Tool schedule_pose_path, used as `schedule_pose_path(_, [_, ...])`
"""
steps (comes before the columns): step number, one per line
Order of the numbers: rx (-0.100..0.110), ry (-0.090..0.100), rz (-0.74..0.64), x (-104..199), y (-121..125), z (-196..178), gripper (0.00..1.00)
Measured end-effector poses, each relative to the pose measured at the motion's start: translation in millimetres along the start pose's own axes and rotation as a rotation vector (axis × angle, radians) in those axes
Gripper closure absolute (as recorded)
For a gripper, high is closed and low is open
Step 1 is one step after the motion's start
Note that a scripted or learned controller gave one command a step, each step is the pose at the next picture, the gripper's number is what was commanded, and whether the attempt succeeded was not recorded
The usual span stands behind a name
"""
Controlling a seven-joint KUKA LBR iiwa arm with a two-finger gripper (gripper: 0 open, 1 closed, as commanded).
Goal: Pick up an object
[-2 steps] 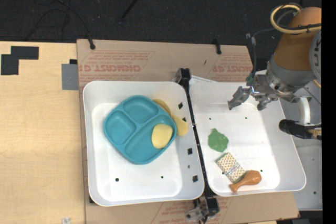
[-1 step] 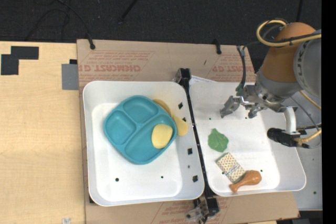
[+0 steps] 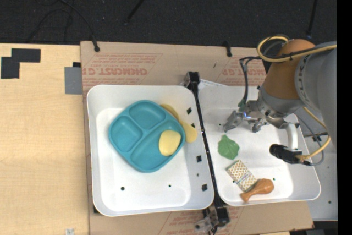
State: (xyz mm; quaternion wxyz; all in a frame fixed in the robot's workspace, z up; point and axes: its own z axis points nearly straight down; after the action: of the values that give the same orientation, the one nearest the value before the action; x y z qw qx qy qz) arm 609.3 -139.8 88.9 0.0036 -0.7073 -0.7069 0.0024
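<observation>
Pincer (image 3: 242, 122) hangs over the right bin (image 3: 308, 187), fingers spread wide, nothing between them. Just below it on the bin floor lies a green lump (image 3: 228, 147), likely light and soft; a grip across its middle should do. Beyond the lump sit a patterned packet (image 3: 241, 174) and an orange drumstick toy (image 3: 258, 189), both apart from it, neither blocking

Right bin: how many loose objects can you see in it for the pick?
3. A green lump sits mid-bin below the gripper; a patterned packet lies nearer the front; an orange drumstick lies at the front edge. The arm may hide more.
</observation>
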Motion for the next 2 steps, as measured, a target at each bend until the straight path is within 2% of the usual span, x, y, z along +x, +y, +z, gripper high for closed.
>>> schedule_pose_path(1, [-0.003, 0.000, 0.002, -1, 1, -14, 1.00])
schedule_pose_path(2, [-0.010, -0.002, -0.001, 3, -2, -58, 1.00])
